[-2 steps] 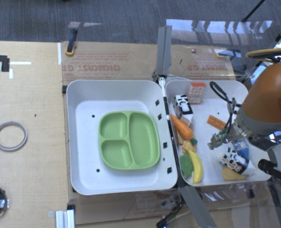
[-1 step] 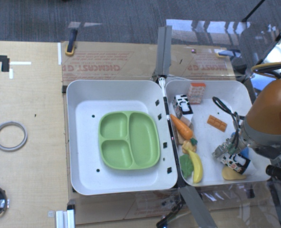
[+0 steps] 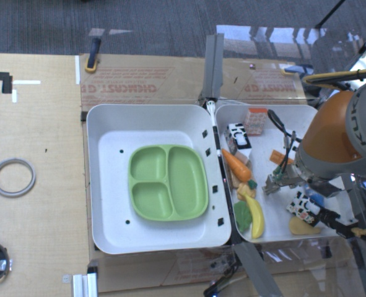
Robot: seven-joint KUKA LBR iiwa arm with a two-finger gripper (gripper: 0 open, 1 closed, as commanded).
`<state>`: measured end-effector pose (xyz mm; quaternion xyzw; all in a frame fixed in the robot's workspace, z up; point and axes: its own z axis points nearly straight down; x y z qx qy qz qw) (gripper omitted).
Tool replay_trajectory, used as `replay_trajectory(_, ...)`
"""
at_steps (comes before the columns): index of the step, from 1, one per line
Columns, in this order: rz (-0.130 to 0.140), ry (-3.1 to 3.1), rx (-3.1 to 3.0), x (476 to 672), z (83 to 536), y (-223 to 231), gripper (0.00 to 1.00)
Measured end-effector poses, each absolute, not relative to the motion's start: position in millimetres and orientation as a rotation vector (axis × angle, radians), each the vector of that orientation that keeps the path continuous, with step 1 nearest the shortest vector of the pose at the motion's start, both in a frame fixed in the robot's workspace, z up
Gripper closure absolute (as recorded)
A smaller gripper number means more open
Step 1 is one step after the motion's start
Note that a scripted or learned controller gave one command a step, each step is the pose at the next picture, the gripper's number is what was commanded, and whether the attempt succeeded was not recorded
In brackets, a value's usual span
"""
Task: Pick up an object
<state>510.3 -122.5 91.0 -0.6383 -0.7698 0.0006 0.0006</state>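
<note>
Still nothing lifted: gripper (image 3: 273, 185) low in right bin (image 3: 264, 112), fingers apart and clamped on nothing, beside carrot (image 3: 237, 164) and banana (image 3: 254, 216); grasp and lift remaining.

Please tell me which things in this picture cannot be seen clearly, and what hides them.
- Hand, camera view: too small and dark to judge its grip.
- Right bin: its right part lies under the arm.
- Box: label too small to read.
- Cow toy: partly covered by cables.
</note>
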Motion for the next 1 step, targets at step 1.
replay_trajectory(1,0.0,-2.937,-1.124,551.0,92.4,-183.0,1.0)
